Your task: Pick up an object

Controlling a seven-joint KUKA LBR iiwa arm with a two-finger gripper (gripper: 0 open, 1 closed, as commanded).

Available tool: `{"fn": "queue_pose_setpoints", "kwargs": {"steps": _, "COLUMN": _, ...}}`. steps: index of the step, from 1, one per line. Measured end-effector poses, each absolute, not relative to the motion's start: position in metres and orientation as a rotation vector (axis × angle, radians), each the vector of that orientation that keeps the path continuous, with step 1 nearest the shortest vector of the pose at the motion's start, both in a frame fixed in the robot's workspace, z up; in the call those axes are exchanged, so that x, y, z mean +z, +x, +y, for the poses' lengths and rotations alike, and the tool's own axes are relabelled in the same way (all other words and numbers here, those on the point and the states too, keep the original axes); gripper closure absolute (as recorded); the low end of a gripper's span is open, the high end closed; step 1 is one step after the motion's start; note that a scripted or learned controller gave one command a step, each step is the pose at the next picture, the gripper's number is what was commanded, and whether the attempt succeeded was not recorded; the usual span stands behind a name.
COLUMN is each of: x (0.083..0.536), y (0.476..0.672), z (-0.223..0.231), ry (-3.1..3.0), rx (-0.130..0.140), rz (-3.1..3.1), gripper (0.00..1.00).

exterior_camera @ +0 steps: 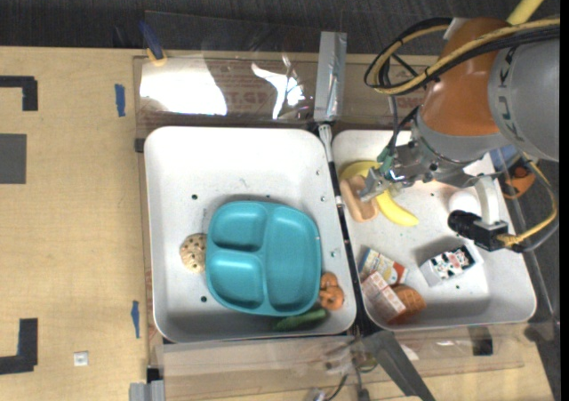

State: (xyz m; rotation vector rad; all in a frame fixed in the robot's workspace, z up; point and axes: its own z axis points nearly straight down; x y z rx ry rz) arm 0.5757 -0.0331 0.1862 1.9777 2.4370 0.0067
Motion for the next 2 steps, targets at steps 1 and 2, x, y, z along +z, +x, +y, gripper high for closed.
{"fn": "queue_pose_setpoints", "kwargs": {"steps": 1, "x": 0.185, "y": 0.629, "z": 0.037, "ry": 1.623, "rx": 0.003, "rz": 2.687, "gripper": 1.00}}
{"fn": "queue_pose_setpoints", "kwargs": {"steps": 2, "x": 0.240, "y": 0.650, "z": 0.076, "ry": 1.356, "rx": 0.006, "rz": 2.827, "gripper": 1.00}}
